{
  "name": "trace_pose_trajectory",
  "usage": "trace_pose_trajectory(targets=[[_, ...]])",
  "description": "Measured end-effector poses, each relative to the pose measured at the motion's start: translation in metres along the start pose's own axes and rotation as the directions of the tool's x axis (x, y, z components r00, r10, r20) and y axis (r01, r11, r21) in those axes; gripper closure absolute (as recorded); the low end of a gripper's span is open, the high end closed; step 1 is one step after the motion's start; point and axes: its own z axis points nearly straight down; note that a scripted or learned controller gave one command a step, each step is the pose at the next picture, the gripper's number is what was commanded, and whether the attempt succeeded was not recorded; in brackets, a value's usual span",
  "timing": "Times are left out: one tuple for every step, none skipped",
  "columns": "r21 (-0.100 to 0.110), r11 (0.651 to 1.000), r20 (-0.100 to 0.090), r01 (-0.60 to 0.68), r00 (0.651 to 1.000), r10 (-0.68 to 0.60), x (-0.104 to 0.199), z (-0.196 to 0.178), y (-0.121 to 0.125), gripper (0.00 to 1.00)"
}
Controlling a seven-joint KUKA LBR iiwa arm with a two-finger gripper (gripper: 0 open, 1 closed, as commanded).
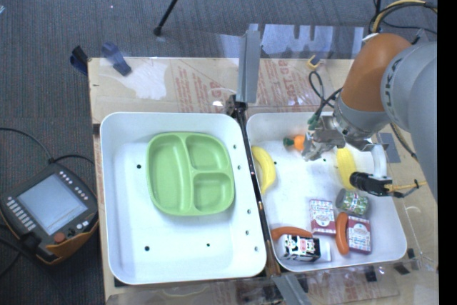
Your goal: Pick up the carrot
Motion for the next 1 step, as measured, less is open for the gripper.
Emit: trace_pose_trajectory(targets=[[0.000, 1.000, 0.000, 0.000, 1.000, 0.000, 0.0000, 0.0000, 0.0000, 0.00]])
